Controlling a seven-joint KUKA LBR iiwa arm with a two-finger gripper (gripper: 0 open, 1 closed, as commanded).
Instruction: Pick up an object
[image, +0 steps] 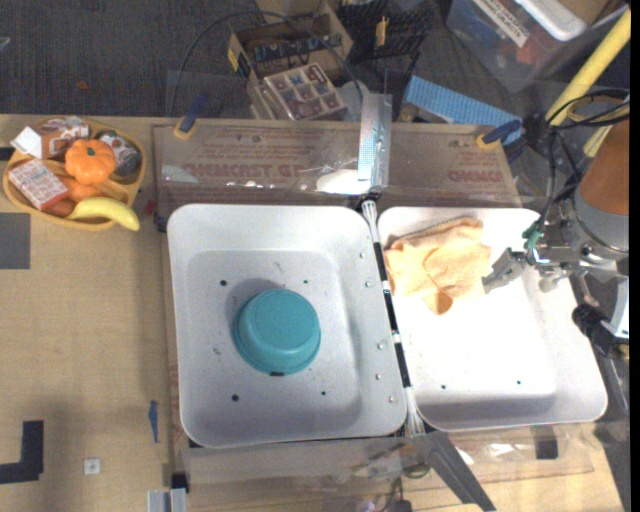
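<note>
Over at the right bin (520, 375) we find the gripper (512, 266), hanging above the bin's far half, just right of a crumpled orange cloth (436, 265) that lies in the far-left corner. We see its grey fingers (497, 272) spread apart, released, with nothing between them (the nearer fingertip sits right at the cloth's edge, and we cannot tell whether it touches). Across in the left bin (200, 250) a teal bowl (278, 331) rests upside down near the middle. Far left on the bench, a yellow dish (25, 192) carries a banana (105, 211), a small orange pumpkin (91, 162) and some packets.
</note>
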